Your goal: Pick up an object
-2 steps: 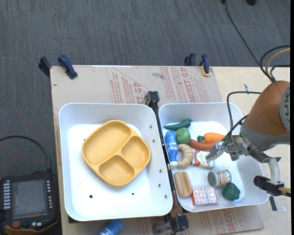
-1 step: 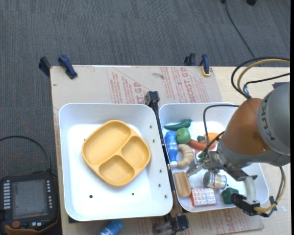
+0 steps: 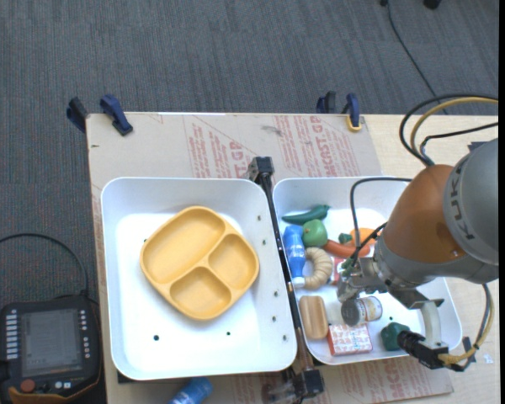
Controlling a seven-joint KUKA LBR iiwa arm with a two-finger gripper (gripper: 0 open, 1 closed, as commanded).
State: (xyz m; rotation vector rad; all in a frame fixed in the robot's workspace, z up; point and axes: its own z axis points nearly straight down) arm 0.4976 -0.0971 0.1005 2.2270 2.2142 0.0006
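My gripper (image 3: 352,295) hangs low over the middle of the right bin (image 3: 451,303), under the grey and orange wrist. Just below it lies a small silver can (image 3: 362,310). To its left are a beige ridged toy (image 3: 321,268), a blue bottle (image 3: 293,252) and a tan bread loaf (image 3: 313,316). An orange carrot (image 3: 345,247), a green round fruit (image 3: 315,232) and a dark green pod (image 3: 305,214) lie further back. A red and white box (image 3: 350,340) and a dark green piece (image 3: 393,335) sit by the near wall. The arm hides the bin's right part.
The left bin (image 3: 122,310) holds a yellow divided plate (image 3: 200,262). A blue bottle (image 3: 189,390) lies on the cardboard in front of the bins. A black divider clamp (image 3: 262,169) stands between the bins at the back. Cables loop above the arm at the right.
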